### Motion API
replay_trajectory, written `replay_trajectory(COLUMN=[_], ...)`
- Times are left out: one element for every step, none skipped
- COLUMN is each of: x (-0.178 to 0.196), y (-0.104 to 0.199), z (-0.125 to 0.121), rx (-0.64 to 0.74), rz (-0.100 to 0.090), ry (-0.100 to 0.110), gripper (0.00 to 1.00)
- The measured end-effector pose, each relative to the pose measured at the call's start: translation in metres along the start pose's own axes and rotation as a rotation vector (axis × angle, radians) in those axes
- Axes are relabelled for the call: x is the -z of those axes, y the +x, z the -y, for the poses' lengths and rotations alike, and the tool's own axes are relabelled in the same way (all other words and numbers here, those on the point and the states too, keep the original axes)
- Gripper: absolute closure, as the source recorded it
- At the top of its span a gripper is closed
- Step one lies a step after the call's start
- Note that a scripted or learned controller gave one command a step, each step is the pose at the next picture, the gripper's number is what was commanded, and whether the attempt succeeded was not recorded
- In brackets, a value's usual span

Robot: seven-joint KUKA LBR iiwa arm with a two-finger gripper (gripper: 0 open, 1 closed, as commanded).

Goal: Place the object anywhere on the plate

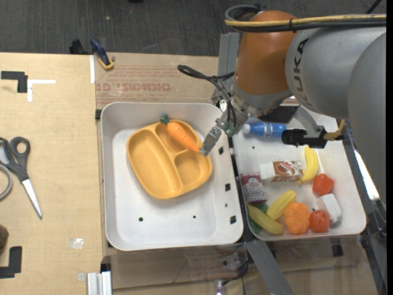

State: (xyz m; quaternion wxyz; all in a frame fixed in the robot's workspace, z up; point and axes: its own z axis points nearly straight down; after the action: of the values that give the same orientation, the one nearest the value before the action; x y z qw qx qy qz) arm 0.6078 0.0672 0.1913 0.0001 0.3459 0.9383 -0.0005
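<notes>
The light was bright and even, coming from above. The white bins point(110, 183) looked clean and a little shiny. Soft, small shadows sat under the yellow plate point(153, 165) and the arm point(331, 60). The big arm looked a bit fuzzy because it was close. The dark floor point(92, 11) stayed dim.

From here I can't make out how my jaws are set, the big grey arm point(331, 60) covers the right white bin's point(359, 226) far corner, and the metal scissors point(21, 171) run off the left edge of the bench point(49, 226).
</notes>
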Motion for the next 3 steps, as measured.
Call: replay_trajectory(x=[0.114,0.122,0.164], y=[-0.038,-0.038,0.039], z=[-0.001,-0.002,-0.002], rx=[-0.248,-0.245,-0.282], rz=[0.002,0.004,0.0], ry=[0.0,0.002,0.001], gripper=[0.0,1.0,1.0])
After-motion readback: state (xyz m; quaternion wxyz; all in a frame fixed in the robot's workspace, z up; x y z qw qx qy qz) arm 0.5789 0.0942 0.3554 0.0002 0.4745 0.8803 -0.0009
